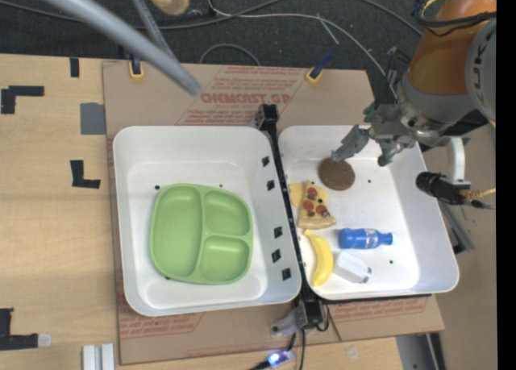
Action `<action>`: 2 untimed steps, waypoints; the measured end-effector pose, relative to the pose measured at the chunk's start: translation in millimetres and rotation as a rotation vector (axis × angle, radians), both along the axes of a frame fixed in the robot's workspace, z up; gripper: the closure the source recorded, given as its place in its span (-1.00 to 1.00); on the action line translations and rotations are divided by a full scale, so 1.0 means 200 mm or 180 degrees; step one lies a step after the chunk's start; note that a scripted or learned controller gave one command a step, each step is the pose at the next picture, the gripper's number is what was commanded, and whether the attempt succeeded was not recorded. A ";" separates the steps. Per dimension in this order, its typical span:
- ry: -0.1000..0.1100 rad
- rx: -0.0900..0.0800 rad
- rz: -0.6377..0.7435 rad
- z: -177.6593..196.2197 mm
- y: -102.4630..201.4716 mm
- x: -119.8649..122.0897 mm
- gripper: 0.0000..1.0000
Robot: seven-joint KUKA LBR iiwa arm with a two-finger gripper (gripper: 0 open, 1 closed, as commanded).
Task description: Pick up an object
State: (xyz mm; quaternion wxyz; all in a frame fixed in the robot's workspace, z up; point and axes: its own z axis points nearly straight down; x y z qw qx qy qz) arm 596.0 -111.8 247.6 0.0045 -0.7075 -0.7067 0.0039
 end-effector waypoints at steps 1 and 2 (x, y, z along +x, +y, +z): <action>-0.0034 -0.0004 0.0007 0.03 0.00 0.01 -1.00; -0.0011 -0.0002 0.0006 -0.30 0.01 0.00 -1.00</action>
